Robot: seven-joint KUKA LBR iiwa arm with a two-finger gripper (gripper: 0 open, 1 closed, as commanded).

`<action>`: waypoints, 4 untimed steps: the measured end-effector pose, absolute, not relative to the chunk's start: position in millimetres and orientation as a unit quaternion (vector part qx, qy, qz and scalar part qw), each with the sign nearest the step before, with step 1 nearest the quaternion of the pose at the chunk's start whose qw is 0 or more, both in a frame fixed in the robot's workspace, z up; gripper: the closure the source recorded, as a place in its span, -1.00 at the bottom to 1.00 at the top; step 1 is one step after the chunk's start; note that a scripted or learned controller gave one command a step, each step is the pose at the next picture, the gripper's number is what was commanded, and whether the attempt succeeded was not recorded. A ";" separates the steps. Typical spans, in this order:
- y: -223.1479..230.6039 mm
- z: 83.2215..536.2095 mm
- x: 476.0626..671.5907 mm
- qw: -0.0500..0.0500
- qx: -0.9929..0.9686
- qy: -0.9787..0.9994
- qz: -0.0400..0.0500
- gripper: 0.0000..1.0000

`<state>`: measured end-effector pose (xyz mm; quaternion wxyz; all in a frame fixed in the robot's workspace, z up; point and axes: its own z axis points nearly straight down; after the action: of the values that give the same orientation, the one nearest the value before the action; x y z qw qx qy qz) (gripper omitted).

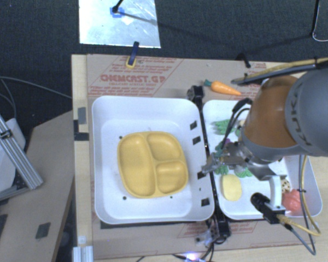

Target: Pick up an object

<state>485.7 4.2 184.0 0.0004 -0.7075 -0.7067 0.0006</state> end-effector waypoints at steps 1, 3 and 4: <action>-38.2 184.5 505.1 -0.002 -0.708 -0.706 0.000 -1.00; -52.8 184.2 486.7 0.000 -0.707 -0.707 0.000 -1.00; -48.4 184.2 486.9 0.000 -0.706 -0.708 -0.001 -1.00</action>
<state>486.9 -48.4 184.2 -0.0001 -0.7057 -0.7085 -0.0007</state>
